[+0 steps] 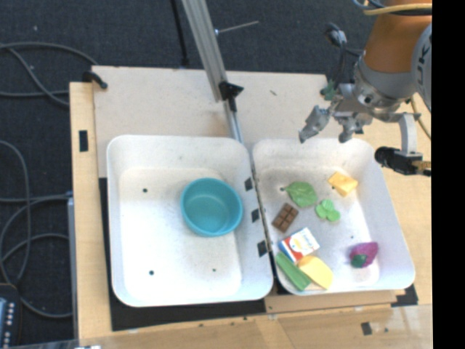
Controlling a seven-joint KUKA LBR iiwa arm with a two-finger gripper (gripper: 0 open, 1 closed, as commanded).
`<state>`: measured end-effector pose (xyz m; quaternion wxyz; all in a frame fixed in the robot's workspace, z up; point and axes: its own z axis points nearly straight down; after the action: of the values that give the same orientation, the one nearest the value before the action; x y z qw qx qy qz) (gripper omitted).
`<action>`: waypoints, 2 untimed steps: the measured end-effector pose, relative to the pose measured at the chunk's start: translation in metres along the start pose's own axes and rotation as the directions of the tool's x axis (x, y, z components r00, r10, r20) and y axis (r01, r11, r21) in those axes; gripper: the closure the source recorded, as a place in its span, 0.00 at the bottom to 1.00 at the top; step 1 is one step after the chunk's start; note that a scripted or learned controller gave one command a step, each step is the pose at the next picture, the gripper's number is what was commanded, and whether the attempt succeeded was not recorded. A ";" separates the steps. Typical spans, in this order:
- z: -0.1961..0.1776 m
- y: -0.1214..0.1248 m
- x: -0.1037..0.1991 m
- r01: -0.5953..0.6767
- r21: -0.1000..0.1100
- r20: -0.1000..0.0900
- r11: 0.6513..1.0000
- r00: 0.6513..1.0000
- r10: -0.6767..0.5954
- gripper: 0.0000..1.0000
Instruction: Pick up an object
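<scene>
My gripper [330, 131] hangs open over the far rim of the right bin [389, 209], with nothing between its fingers. Below it in that bin lie a yellow block [343, 183], a green leafy piece [301, 193], a small green toy [328, 210] and a brown chocolate bar [285, 217]. Nearer the front are a white carton with red and blue print [299, 244], a yellow wedge [317, 271], a long green piece [292, 271] and a purple toy [363, 253]. A teal bowl [211, 206] sits upright in the left bin [138, 267].
A slanted aluminium post [207, 42] runs from the top of the view down to the gap between the two bins. Bare bench board [160, 100] lies behind the left bin. Cables trail on the dark floor at the left.
</scene>
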<state>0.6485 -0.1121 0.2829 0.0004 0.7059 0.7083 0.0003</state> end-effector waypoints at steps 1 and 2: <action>0.000 0.000 0.000 0.000 0.000 0.000 1.000 1.000 0.000 0.00; 0.057 0.006 0.005 0.000 0.005 0.002 1.000 1.000 0.000 0.00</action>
<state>0.6544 -0.1069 0.2257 -0.0006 0.7058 0.7084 -0.0024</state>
